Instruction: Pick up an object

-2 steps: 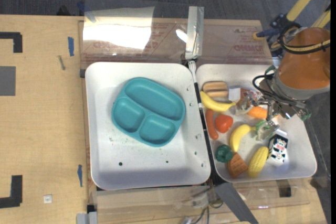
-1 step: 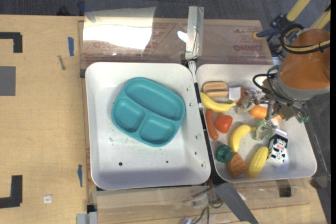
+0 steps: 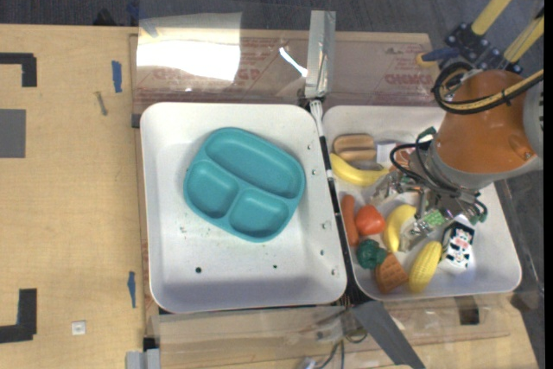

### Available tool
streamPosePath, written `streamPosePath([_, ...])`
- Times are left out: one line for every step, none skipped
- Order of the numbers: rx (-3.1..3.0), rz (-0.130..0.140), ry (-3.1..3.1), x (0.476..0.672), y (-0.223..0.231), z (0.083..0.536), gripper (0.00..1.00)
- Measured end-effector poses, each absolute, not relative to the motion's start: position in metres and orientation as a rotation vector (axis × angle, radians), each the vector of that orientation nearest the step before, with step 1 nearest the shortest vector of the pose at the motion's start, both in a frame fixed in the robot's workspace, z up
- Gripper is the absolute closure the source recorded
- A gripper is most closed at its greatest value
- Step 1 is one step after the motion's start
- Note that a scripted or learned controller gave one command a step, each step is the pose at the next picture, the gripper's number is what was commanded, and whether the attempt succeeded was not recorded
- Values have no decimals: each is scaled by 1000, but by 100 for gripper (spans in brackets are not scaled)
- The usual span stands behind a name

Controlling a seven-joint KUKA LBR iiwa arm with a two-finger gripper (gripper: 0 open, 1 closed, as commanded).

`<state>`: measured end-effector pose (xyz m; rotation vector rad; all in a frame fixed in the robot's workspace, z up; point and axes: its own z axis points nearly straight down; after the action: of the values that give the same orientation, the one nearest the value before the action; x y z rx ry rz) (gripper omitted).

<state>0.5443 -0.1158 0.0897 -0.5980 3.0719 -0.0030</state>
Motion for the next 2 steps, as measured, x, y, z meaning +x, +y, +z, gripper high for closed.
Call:
streamPosePath([-596,-8,3057,549,-115,103,100])
streamPosePath([-848,-10,3012,567,-162,191,100])
